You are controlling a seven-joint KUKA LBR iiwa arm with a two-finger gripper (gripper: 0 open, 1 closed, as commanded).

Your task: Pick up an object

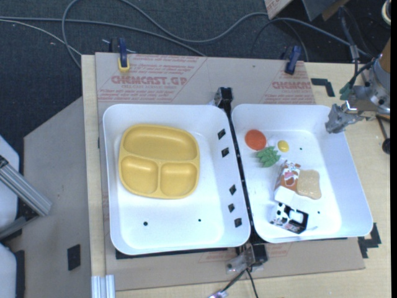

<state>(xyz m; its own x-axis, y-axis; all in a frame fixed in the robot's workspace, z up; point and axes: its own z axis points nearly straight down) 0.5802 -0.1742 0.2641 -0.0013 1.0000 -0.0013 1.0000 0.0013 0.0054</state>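
Note:
My gripper (335,121) hangs over the far right rim of the right bin (338,185), away from the objects. Its fingers look close together with nothing between them. In that bin lie an orange round piece (255,139), a small yellow ball (283,146), a green leafy toy (268,157), a red and white packet (288,176), a tan bread slice (308,184) and a black and white block (288,216).
The left bin (211,210) holds a yellow divided tray (159,161). Black clips line the divider (234,166) between the bins. Blue clamps (122,49) hold the cardboard at the back. Cables run across the dark floor beyond.

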